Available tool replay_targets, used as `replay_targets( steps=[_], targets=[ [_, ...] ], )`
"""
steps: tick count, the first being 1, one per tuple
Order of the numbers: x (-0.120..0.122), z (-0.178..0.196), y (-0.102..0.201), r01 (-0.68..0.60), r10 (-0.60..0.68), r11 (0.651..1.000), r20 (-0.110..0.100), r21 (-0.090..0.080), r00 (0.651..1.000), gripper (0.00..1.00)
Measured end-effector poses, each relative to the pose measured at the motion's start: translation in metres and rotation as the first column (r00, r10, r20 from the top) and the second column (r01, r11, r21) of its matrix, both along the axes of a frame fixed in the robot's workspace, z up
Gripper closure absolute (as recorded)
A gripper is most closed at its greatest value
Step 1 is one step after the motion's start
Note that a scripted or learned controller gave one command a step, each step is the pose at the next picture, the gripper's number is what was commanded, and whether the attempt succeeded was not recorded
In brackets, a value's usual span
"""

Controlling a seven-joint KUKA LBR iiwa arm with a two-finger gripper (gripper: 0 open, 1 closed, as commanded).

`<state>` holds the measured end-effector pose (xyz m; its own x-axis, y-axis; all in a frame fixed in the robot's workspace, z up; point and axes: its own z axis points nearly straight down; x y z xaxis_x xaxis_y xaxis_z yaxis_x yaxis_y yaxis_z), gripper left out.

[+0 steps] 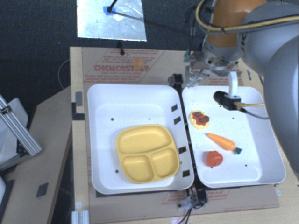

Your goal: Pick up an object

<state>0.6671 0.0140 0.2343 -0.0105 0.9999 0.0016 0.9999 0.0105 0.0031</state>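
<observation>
Camera view shows the arm [261, 27] over the far edge of the right bin [261, 171], while the yellow tray [147, 152] lies in the left bin [100, 125]. Nothing seems picked yet: carrot [221, 142], tomato [214, 158] and small pizza [199, 119] all lie in the right bin. The hand [198, 73] hangs near the far rim, apparently holding nothing, its opening impossible to tell.

The right bin [243, 171] has open floor along its near and right sides; a pizza toy [200, 119], carrot [221, 141] and tomato [214, 158] crowd its left-centre — close together; a yellow divided tray [147, 152] takes much of the left bin [107, 106]; the arm [261, 36] overhangs the far right corner.
</observation>
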Motion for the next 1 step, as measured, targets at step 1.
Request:
replay_targets(
  steps=[1],
  targets=[
    [-0.0012,0.0067,0.051,0.001,-0.001,1.0,0.0,0.0,1.0,1.0]
  ],
)
